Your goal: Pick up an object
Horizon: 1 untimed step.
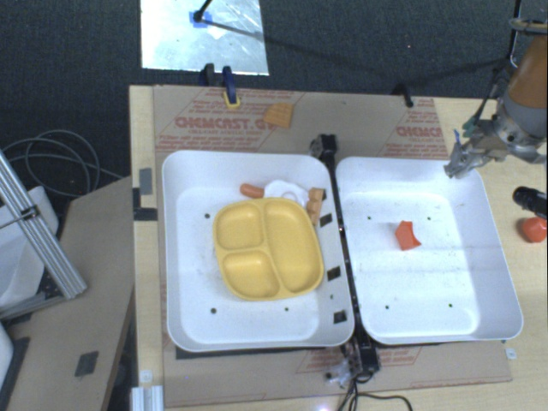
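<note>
In the left bin (184,229): yellow divided tray (265,248), small orange piece (252,191) just above it. Right bin (479,238): orange-red object (407,235), mid-floor. Upper right: gripper (458,166) over bin's rim, seemingly holding nothing; finger spread unclear.

Lab: bench (214,110), white bins (184,255)

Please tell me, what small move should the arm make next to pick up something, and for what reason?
Probably the gripper should travel toward the middle of the right bin, to stand above the orange piece. The gripper hangs over the bin's far right corner, apart from the piece, which lies alone on the bin floor and looks the easiest target.
</note>
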{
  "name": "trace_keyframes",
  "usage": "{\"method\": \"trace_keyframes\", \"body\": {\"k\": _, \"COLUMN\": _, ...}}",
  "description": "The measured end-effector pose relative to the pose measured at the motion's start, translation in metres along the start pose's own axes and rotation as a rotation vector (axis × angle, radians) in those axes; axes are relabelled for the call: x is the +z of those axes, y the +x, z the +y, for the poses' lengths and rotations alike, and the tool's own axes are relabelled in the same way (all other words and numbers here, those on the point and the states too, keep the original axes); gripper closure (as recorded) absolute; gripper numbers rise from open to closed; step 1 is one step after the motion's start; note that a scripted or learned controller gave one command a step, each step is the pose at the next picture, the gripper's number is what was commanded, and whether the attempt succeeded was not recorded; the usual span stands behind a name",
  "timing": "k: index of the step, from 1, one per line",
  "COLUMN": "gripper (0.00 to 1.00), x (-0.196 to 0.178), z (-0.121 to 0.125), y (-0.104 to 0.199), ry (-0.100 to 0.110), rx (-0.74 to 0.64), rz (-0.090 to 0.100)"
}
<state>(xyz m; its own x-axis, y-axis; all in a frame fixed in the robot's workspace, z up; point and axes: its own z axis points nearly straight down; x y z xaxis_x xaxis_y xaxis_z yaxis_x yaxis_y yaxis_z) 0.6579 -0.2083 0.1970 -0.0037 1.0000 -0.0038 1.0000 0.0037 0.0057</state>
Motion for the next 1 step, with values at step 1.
{"method": "trace_keyframes", "body": {"k": 1, "gripper": 1.0, "x": -0.0475, "z": 0.0123, "y": 0.0017, "ry": -0.001, "rx": -0.001, "rz": 0.002}}
